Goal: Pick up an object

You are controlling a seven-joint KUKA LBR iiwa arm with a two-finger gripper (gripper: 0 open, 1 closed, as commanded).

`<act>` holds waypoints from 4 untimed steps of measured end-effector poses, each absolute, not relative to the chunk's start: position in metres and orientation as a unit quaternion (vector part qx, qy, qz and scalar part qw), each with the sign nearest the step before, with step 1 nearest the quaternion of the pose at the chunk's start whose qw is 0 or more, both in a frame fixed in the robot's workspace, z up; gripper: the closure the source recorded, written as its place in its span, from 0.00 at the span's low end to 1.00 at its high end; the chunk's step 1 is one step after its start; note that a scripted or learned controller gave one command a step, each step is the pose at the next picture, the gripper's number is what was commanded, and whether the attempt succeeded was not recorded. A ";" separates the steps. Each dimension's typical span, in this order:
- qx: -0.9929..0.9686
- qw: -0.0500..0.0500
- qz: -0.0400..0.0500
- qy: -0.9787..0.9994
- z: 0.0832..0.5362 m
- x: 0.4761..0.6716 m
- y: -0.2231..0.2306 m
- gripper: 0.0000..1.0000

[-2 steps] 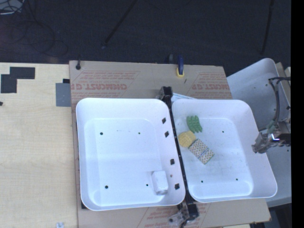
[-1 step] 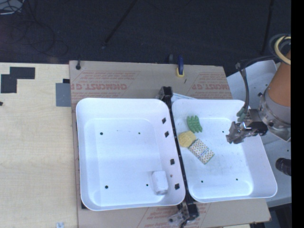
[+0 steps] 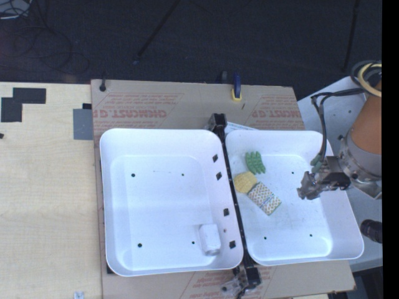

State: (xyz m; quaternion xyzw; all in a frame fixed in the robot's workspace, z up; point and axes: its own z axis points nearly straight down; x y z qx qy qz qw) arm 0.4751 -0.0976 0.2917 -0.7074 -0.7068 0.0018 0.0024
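The right bin holds three small items near its left wall: a green ridged piece, a yellow block and a patterned white packet. A white translucent lump lies in the left bin near its front right corner. My gripper hangs over the right side of the right bin, well to the right of the packet. Nothing shows between its fingers.
A black clamp strip runs between the two bins. Both bins rest on a cardboard sheet with a blue and yellow clip at its far edge. Cables trail at the right, behind the arm.
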 end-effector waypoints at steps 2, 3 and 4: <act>-0.705 0.005 0.003 -0.709 0.324 0.475 -0.091 1.00; -0.706 0.003 0.002 -0.708 0.302 0.476 -0.066 1.00; -0.706 0.003 0.001 -0.708 0.287 0.476 -0.033 1.00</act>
